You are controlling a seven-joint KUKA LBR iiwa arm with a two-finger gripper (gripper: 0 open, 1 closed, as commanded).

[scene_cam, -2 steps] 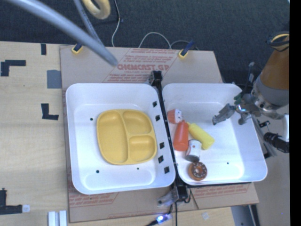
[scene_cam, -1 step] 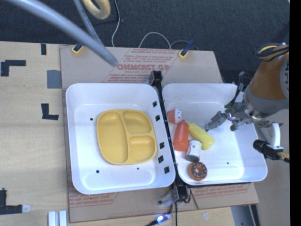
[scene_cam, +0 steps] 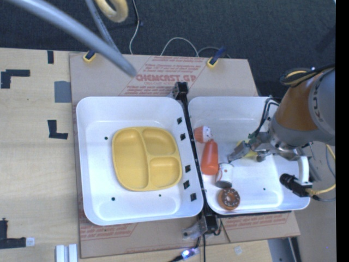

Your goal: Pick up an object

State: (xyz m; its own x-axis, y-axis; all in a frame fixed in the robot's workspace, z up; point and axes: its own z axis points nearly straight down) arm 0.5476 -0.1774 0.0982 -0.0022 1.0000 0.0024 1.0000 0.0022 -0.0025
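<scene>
Donut [scene_cam: 229, 199]: front of right bin [scene_cam: 272, 201], beside white cup [scene_cam: 224, 174]
Bottle [scene_cam: 210, 157]: orange, along divider
Gripper [scene_cam: 239, 153]: open, empty, right of bottle
Tray [scene_cam: 146, 158]: yellow, left bin [scene_cam: 92, 162]

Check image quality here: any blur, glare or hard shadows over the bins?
Camera view: lighting is even and soft; the left bin and yellow divided plate look sharp, with no strong glare. The grey bar crossing the top left is blurred and out of focus. The gripper casts only a faint shadow.
</scene>
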